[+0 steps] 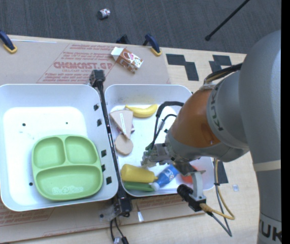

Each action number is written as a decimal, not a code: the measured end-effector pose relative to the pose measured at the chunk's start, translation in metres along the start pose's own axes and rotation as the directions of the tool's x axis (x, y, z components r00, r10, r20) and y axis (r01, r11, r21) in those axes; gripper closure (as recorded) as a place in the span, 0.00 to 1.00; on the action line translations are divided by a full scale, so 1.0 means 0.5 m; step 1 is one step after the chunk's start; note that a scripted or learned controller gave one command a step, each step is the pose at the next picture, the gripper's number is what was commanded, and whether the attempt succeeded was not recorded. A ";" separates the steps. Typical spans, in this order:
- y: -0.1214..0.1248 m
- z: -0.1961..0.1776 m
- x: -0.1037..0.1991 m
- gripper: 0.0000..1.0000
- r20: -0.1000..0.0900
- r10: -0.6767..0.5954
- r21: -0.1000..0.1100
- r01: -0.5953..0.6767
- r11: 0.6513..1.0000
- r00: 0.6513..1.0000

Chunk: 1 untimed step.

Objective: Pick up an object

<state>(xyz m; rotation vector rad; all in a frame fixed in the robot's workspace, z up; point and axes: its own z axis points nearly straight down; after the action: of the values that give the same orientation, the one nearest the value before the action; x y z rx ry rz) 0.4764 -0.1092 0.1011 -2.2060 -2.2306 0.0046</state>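
A green divided plate (67, 167) lies in the left bin (2, 136). A small carton (127, 59) sits on the cardboard sheet (48, 65) at twelve o'clock, with blue clamps (5, 39) at ten o'clock.

Dark grey ribbed carpet (58, 6) is covering the floor beyond the tabletop's far edge. A small crumpled silver scrap (103, 13) is lying on it, and a thin black rod (236, 11) is slanting across the far right corner.
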 end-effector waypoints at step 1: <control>0.059 -0.153 -0.054 1.00 0.001 0.006 -0.005 -0.006 1.000 1.000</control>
<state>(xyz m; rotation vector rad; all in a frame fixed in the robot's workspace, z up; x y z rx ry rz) 0.5064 -0.1357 0.1772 -2.2156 -2.2269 0.0001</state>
